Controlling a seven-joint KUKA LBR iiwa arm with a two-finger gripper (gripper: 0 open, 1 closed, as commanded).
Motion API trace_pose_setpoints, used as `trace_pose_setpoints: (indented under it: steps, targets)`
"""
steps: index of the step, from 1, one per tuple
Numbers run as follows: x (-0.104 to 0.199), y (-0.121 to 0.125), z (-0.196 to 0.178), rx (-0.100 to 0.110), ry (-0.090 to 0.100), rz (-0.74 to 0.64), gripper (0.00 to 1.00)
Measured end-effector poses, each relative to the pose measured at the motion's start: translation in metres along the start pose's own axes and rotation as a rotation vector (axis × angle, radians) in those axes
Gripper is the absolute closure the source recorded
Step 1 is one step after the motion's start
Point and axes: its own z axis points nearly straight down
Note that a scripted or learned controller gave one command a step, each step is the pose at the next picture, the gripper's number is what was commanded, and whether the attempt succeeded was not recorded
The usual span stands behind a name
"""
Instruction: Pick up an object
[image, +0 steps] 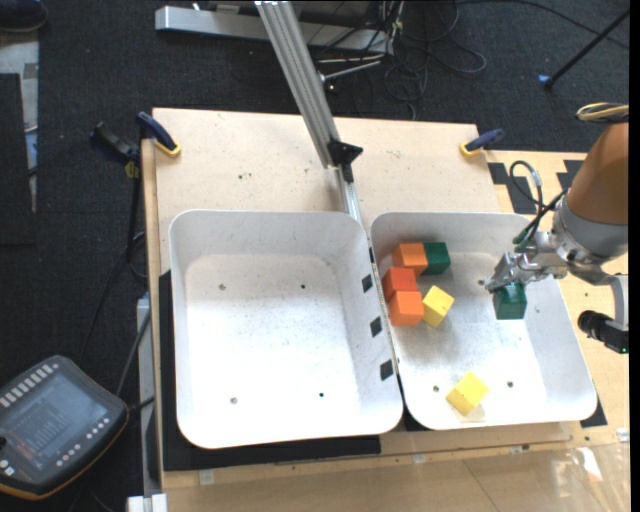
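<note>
Here the gripper (513, 284) sits right on top of the green block (511, 303) in the right bin (560, 400), fingers seemingly closed around it.

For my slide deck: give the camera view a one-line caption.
KUKA arm's gripper over the right bin, a dark green block at its fingertips, near orange, green and yellow blocks.

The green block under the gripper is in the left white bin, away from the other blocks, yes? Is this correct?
Not quite. The camera view shows the small dark green block in the right shallow white bin, not the left one. The rest is right: it sits under the gripper and away from the orange, green and yellow blocks grouped near that bin's left wall.
</note>
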Motion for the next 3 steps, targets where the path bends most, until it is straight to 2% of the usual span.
trace_pose_setpoints:
  steps: [1, 2, 3]
  targets:
    - [-0.010, 0.007, -0.053, 0.000, -0.001, 0.000, 1.00]
    - [-0.004, 0.013, -0.099, 0.000, 0.000, -0.002, 1.00]
    - [0.038, 0.023, -0.094, 0.007, 0.004, -0.005, 1.00]
